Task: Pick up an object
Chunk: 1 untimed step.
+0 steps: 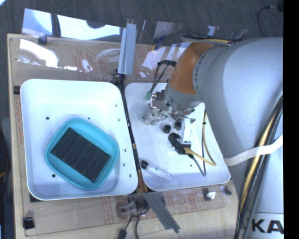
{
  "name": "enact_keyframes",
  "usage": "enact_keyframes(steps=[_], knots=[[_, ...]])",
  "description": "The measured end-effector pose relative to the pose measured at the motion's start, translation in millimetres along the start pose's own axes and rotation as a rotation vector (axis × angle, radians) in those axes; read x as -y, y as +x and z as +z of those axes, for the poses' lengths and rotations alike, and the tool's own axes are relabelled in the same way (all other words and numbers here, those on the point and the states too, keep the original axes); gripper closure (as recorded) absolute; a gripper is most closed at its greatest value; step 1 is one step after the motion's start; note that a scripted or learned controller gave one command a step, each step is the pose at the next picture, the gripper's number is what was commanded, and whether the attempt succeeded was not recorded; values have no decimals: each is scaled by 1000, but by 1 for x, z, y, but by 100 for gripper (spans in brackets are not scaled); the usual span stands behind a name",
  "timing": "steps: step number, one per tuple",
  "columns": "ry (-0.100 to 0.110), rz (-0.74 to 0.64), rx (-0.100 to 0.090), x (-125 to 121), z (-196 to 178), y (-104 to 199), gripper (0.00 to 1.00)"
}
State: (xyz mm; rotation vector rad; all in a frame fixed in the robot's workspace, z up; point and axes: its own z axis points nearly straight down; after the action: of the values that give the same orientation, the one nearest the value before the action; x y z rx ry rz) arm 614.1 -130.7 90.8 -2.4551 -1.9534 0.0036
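Clear little tube (156,171) lying flat by the near left corner of the right white bin (209,176). Blue dish (82,153) with a dark ribbed top, sitting in the left white bin (35,108), well apart from the tube. Farther back in the right bin, gripper (159,112) down low, apart from the tube. Open or closed: cannot tell. Behind it, orange band (184,73) and big grey arm (239,98), reaching in from the right.

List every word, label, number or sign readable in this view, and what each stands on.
"KA": large black letters, cut off by the frame edge, on the arm's white base at lower right.
Faint reddish printing on the clear sheet behind the left bin: too blurred to read.
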Motion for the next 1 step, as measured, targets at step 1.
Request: enact_keyframes(steps=[1], knots=[[1, 365, 0, -33, 0, -8, 100]])
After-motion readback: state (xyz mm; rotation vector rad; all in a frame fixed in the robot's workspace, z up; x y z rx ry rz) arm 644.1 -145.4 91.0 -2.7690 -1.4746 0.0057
